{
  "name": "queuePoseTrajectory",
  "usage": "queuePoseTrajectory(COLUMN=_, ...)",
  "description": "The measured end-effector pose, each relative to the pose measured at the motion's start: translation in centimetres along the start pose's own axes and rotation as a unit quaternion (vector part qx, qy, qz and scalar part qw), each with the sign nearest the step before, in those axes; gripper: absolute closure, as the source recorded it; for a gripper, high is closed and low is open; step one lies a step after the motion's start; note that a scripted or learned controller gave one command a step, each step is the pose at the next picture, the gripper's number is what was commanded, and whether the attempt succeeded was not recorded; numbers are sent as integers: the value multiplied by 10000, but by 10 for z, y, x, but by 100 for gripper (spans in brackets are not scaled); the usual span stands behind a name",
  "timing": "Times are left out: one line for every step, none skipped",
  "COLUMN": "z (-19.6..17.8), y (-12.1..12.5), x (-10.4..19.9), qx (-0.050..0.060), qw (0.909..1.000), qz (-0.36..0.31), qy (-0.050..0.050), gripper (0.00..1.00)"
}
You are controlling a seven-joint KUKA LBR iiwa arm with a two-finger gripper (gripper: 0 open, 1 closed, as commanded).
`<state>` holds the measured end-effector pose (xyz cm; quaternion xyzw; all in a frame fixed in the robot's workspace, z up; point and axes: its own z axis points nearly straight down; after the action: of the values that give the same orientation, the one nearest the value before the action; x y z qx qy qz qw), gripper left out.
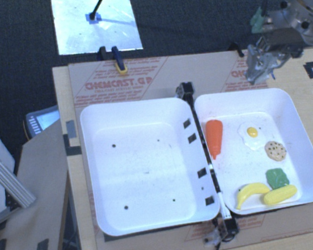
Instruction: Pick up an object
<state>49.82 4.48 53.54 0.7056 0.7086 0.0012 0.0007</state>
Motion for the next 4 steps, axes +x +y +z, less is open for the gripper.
queuePoseTrajectory(z=0, y=-12, x=14, qx=1, qw=10000, qz=-2, qy=1, gripper=100)
queuePoseTrajectory(z=0, y=-12, x=52, qx=1, qw=10000, qz=-12, qy=6, gripper=100)
queuePoseTrajectory(z=0, y=-12, x=53, qx=-1, qw=10000, qz=-3, qy=3, gripper=100)
queuePoseTrajectory(z=0, y=-11, x=66, qx=0, qw=10000, qz=-6, qy=4, gripper=100)
